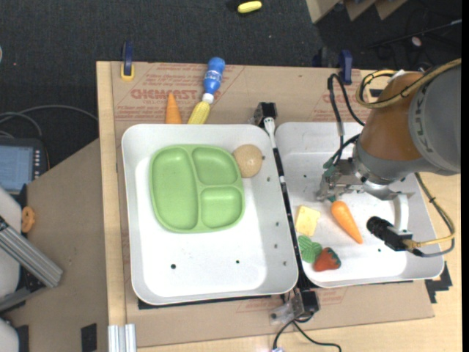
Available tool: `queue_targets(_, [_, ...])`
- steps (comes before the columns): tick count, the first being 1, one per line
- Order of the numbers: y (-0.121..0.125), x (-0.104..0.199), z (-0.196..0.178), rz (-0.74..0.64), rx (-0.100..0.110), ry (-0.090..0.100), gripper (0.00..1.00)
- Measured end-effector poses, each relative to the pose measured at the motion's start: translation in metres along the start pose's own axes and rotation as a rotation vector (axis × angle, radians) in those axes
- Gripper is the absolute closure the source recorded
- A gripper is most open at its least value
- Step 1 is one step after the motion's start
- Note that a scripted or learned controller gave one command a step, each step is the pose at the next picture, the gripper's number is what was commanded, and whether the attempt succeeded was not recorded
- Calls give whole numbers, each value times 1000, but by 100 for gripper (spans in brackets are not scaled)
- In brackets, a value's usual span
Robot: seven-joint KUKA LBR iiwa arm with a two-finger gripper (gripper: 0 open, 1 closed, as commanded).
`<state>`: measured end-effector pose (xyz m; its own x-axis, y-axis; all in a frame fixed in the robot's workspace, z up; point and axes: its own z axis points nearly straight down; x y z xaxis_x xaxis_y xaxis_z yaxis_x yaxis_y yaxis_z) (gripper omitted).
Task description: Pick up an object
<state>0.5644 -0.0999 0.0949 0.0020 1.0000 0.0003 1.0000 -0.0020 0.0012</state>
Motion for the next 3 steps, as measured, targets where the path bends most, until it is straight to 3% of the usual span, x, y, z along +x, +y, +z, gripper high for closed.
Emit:
queue_targets(1, [46,-54,-95,0,-14,-7,100])
queue_targets(2, [74,-54,-156,-4,-10,-4,100])
queue_targets(3, [42,-9,-195,-7,-1,2,100])
